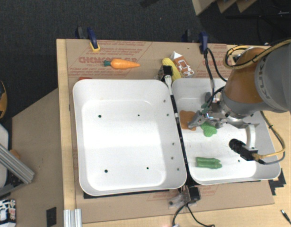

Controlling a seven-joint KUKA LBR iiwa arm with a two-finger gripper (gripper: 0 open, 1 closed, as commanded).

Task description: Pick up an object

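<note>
Dark carpet surrounds a cardboard-topped surface (69,174) that carries two shallow white bins side by side. Left bin (121,136): nothing but four small dark dots on its floor. Right bin (230,176): three loose things, counted. One green piece (209,163) lies near the front wall, well apart from my claw. A second green piece (209,130) sits just below my claw tip. One brown-orange piece (187,119) rests by the wall shared with the left bin, just beside the claw.

My claw (205,118) hangs over the middle of the right bin, arm coming in from the right with the orange band (242,86) above the wrist. Whether my claw stands wide or narrow I cannot tell (the wrist body hides that part), and I cannot tell if it touches the second green piece.

Outside the bins, on the back strip of the surface: one toy carrot (122,64), one yellow item (170,65) and one brown-and-white packet (184,66), these last two touching near the bins' shared corner. Two blue clamps (93,40) grip the back edge. A black cable (209,67) runs down over the right bin's back wall toward my wrist.
</note>
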